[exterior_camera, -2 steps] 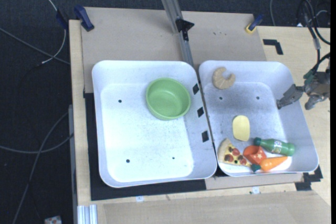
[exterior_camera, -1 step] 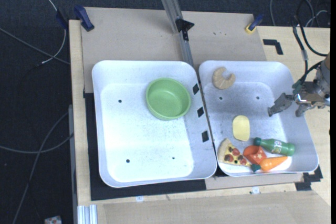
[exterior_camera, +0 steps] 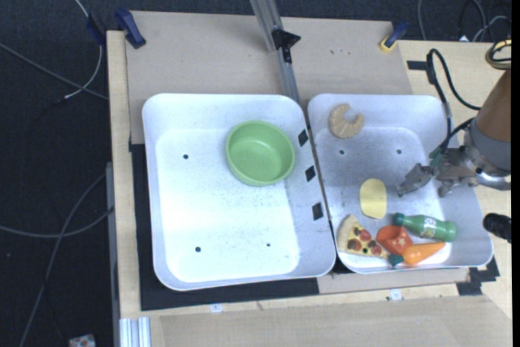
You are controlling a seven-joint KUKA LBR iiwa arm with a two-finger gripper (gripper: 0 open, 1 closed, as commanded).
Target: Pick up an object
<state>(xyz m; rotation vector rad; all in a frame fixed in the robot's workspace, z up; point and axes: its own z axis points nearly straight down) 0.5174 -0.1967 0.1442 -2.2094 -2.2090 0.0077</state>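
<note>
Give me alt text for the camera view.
The arm's pincer hovers in the right bin above a yellow piece, bottle, pizza slice, carrot and croissant. The left bin holds a green bowl.

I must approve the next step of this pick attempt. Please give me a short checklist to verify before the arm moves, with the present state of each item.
1. Hand is over the right bin: ok.
2. Nothing is between the hand's fingers: ok.
3. Finger opening is wide enough for a grasp: cannot tell.
4. A target lies apart from other things: ok, the yellow piece lies alone left of the hand.
5. The green bottle, tomato, carrot and pizza slice are crowded together at the near edge: not ok for a clean grasp.
6. Green bowl in the left bin is out of the path: ok.
</note>
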